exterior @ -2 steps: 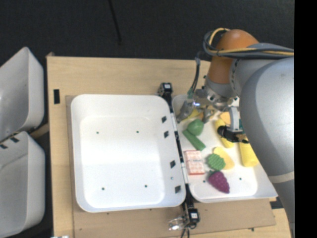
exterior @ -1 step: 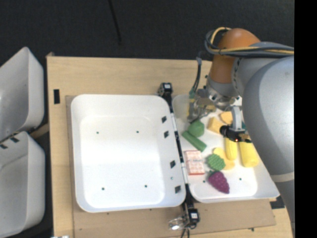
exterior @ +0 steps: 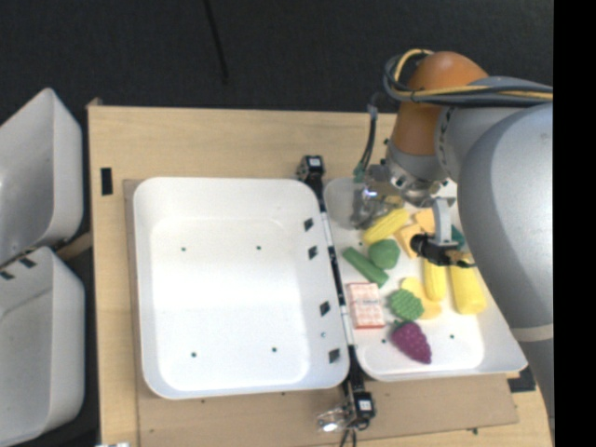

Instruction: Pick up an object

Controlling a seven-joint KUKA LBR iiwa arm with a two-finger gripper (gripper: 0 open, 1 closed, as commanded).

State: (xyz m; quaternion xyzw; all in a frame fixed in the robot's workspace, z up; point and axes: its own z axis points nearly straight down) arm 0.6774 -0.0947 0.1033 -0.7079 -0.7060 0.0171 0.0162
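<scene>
The gripper [exterior: 372, 200] hangs over the right bin [exterior: 466, 357] (grip unreadable, arm [exterior: 503, 203] hiding toys beneath).

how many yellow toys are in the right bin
3 clear ones: a yellow corn cob near the gripper, and two yellow pieces side by side at the right. The arm may hide more.

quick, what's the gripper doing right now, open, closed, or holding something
Gripper: low over the back of the right bin, near the yellow corn; whether it is open, closed or holding anything cannot be told.
</scene>
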